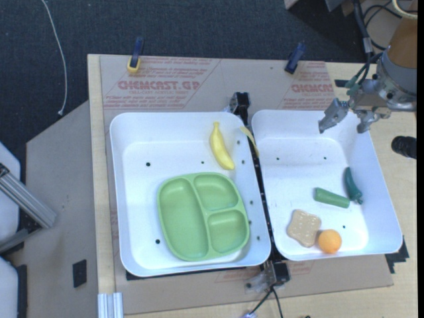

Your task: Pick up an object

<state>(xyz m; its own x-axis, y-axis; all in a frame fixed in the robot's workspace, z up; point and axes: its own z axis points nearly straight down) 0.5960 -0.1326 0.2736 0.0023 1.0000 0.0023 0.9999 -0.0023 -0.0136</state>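
The two shallow plastic bins (126, 177) are white with small dark dots. A pale green divided plate (202, 215) and a yellow banana (221, 147) lie in one; an orange ball (329, 241), a speckled tan cracker-like piece (303, 228), a green stick (331, 198) and a darker, perhaps teal, pod (352, 184) in the other. The tan board desk (172, 85) bears red lettering.

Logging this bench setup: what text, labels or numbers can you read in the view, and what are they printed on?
"CHEMCAST GP": red print on the brown protective sheet behind the left bin.
The same red print recurs on the sheet behind the right bin, partly cut off by the gripper.
The smaller red lines around both are too blurred to read.
Nothing readable on the bins or the things in them.
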